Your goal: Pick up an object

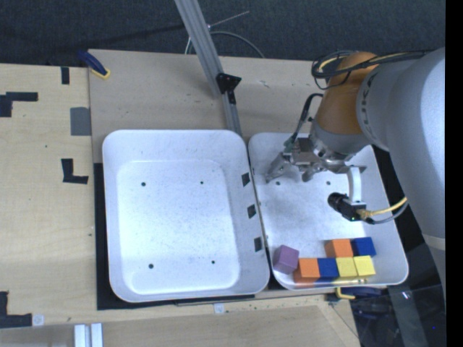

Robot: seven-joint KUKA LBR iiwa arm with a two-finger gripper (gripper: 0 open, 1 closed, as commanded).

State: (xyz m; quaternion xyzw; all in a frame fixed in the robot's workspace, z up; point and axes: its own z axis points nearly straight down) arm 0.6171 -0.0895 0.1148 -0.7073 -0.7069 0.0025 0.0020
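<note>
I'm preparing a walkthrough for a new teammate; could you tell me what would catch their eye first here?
The grey arm with its orange band reaching in from the right, its gripper low over the right bin. Next, the cluster of coloured blocks along that bin's near edge, a purple block at its left end.

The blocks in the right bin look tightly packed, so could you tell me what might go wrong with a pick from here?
1. The orange, blue and yellow blocks touch in a cluster, so fingers may find no gap or nudge neighbours.
2. The cluster sits against the right bin's near rim, which could block one side.
3. The hand hovers at the far end of the bin, away from the blocks, so closing here would likely grasp nothing. The purple block looks easiest.
</note>
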